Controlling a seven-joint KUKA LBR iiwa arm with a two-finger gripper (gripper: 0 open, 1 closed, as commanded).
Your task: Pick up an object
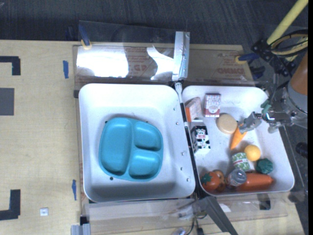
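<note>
1. The gripper (250,122) stood over the upper right part of the right bin (283,151), reaching in from the right edge of the camera view.
2. The nearest object was a small orange carrot piece (236,138). It lay directly below and slightly left of the gripper tip, and appeared to touch it or sit just beneath it.
3. The carrot piece's long axis ran slantwise, from upper right at the gripper down toward lower left.
4. A pale round item (226,123) lay just beside the gripper on the left, touching the upper end of the carrot piece.
5. A yellow ball (252,152) lay near, below the gripper, with a small can (240,160) just beside it.
6. A long carrot (254,181) lay along the lower wall of the right bin, well apart from the gripper, its long axis left to right.
7. Gripper state: the view was too coarse to tell whether it was spread or closed, and no object was seen clamped in it.
8. The left bin (93,131) held a blue divided tray (130,148), well apart from the gripper.
</note>
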